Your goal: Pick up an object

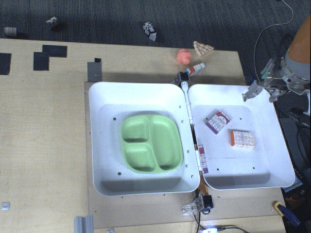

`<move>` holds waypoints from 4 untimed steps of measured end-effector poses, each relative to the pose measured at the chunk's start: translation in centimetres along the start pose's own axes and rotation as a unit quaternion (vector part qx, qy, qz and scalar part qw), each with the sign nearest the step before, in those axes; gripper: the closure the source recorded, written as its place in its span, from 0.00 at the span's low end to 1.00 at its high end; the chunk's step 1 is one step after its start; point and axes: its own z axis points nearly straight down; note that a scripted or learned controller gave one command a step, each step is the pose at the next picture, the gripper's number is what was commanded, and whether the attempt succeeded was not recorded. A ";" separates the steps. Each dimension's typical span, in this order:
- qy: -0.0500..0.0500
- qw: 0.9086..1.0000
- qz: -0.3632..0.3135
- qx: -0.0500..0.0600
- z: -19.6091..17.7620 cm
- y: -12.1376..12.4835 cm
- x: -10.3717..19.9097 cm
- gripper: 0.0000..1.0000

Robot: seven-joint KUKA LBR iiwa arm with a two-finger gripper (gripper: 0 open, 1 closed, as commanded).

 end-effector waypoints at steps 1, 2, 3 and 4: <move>0.000 1.000 -0.001 -0.001 10.9 2.0 4.1 0.00; -0.001 1.000 -0.003 -0.003 9.7 2.2 4.2 1.00; -0.001 1.000 -0.004 -0.003 9.8 2.2 4.2 0.00; 0.000 1.000 0.001 -0.001 10.8 -5.0 7.6 0.00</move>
